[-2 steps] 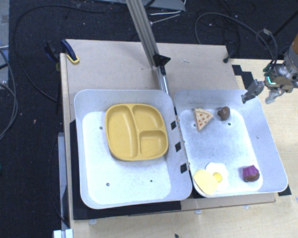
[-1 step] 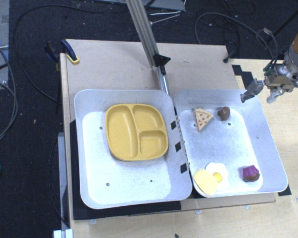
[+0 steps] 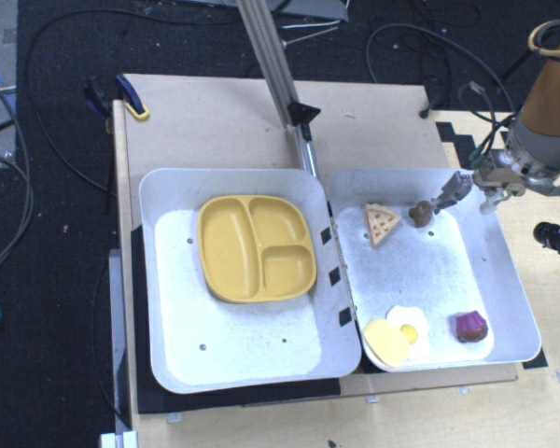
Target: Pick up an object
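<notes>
While the pincer hovers, grip unclear, over the right bin, you are at the approach: the brown lump sits just beside it, needing a descent.

1. A robotics lab is showing itself: loose black cables are trailing over dark flooring at nine o'clock.
2. A bare aluminium strut is rising at twelve o'clock.

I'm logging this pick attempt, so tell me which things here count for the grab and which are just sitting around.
For the job: claw; brown piece at its tip; pizza slice; fried egg; yellow piece; purple piece; right bin.

Lying about: yellow divided plate; left bin; metal pole.
</notes>
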Action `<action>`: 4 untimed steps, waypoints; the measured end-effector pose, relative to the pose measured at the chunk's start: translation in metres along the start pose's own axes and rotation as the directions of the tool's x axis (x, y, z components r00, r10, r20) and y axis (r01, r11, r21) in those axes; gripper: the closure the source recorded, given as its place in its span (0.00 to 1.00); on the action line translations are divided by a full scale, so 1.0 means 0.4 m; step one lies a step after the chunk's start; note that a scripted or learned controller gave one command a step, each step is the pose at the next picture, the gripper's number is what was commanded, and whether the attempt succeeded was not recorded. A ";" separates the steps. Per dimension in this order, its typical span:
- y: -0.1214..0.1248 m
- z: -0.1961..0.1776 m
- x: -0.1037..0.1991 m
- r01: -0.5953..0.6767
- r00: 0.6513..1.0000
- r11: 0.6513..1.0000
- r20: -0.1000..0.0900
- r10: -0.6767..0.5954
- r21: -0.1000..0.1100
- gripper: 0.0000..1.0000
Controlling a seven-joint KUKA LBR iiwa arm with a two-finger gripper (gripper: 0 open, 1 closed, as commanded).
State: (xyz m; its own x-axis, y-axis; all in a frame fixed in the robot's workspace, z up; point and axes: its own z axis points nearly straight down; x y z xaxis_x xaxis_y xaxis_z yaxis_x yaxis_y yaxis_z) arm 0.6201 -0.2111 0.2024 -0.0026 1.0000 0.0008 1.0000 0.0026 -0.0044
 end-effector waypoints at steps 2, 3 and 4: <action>0.018 0.261 0.017 -0.001 1.000 1.000 0.000 0.001 0.000 0.00; 0.023 0.224 0.016 0.001 1.000 1.000 0.003 -0.001 -0.008 1.00; 0.027 0.107 0.037 0.001 1.000 1.000 0.002 -0.001 -0.010 1.00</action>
State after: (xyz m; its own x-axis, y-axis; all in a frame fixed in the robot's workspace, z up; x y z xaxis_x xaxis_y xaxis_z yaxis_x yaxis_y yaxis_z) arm 0.6308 -0.1962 0.1597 -0.0036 1.0000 -0.0016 1.0000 0.0036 0.0058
